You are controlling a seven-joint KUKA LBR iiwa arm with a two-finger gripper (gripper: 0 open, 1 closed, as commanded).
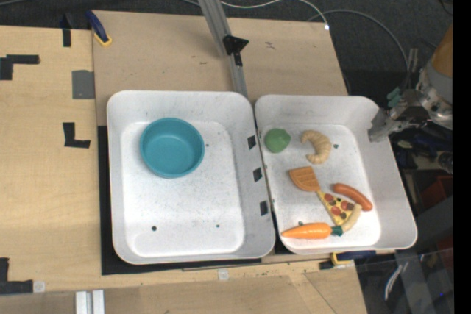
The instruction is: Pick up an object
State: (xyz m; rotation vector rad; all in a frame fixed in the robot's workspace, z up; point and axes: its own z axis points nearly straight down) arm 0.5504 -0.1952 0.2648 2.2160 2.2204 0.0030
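Camera view, claw (pixel 384 123) blurred at right bin (pixel 324 105) edge, arm cropped

The scene is evenly and softly lit from above. The white bins (pixel 184 103) are rendered bright without glare, shadows are kept faint, and slight blur and grain are seen throughout.
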